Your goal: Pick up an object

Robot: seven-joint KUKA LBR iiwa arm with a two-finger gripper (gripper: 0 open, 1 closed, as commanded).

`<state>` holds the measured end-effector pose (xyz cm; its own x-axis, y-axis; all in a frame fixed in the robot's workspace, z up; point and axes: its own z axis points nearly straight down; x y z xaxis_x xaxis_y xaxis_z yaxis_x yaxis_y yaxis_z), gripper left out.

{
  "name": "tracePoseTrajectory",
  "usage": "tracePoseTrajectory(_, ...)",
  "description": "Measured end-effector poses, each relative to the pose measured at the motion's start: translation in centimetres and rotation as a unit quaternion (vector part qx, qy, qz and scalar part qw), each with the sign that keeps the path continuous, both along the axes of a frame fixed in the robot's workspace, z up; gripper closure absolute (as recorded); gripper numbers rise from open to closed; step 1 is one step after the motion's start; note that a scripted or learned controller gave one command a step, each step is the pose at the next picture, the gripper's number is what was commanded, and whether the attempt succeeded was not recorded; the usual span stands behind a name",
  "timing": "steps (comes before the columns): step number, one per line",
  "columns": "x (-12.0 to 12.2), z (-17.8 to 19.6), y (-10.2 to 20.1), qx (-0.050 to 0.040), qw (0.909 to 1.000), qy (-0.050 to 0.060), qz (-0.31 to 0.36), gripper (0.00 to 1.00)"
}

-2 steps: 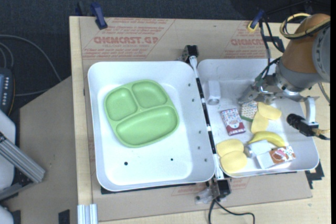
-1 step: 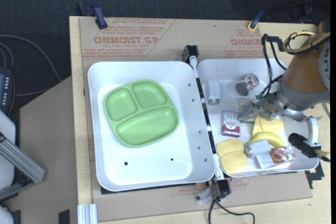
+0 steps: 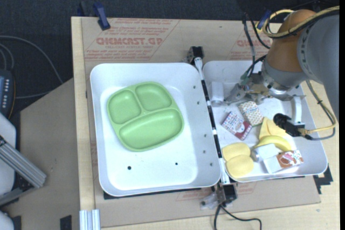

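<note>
- Nearest the camera, along the front of the right bin [image 3: 318, 165], lie a small white carton with a red-orange print [image 3: 284, 159] and a pale yellow, two-lobed soft-looking piece [image 3: 237, 159], the two just apart.
- Just behind them sits a toy banana [image 3: 271, 136], curved and smooth. It looks light and rigid, probably slippery on its rounded back, so a pinch across its narrow middle seems the safest hold.
- A step further back lie two flat packets: a red-and-white one [image 3: 235, 123] and a patterned sachet [image 3: 251, 112], touching or nearly so. Both look thin, light and crinkly. Lying flat, they offer little edge, and I judge them harder to lift than the banana or the carton.
- The left bin [image 3: 102, 116] holds a green divided plate [image 3: 145, 115], broad and shallow, likely too wide for a pinch except at its rim.
- Further back in the right bin, the claw [image 3: 245, 91] is low over the floor, just behind the sachet. Whether it is spread or closed I cannot tell, and nothing shows between its tips.
- Any of the right-bin items would serve as the object. The sachet lies closest to the claw.
- Farthest, the bench [image 3: 140, 40] shows brown board with red lettering.
</note>
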<state>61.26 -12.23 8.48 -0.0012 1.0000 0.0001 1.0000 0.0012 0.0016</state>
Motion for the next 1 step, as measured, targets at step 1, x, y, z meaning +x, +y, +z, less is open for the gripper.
tracePoseTrajectory(1,5.43,3.83,-1.99,-0.0007,1.0000,0.000,0.000,0.00)
